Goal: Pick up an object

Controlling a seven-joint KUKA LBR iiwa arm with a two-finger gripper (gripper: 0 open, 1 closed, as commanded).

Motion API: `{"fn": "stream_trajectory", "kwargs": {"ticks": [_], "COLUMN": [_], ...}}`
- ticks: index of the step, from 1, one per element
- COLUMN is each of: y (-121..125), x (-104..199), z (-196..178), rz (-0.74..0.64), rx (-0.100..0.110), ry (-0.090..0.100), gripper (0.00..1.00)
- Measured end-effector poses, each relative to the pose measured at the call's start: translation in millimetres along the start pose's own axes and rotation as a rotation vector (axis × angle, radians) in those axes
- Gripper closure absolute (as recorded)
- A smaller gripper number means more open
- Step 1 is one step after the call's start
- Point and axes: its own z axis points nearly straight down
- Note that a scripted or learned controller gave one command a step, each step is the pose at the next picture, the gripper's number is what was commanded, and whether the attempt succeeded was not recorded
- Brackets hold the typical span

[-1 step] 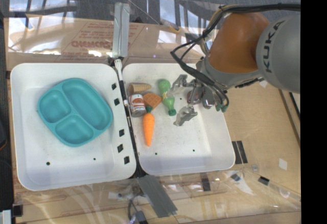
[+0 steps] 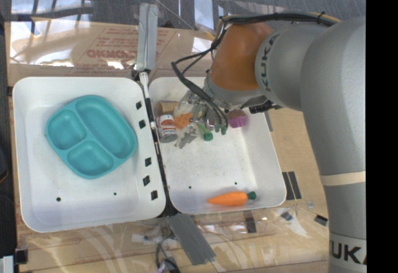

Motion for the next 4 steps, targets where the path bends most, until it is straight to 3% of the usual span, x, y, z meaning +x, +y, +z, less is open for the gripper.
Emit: {"fn": "stream_trajectory", "kwargs": {"ticks": [1, 2, 3, 4], "y": [-8.1, -6.7, 32.9, 28.7], "x": [32.4, 31.3, 52.2, 125.1], "z": [7.8, -3.1, -83.9, -81.1], "rz": [0.313, 0.304, 0.699, 0.82], "rx": [-0.006, -0.006, -0.002, 0.002], "ry": [-0.027, -0.029, -0.006, 0.0], "gripper": [0.0, 1.0, 1.0, 1.0]}}
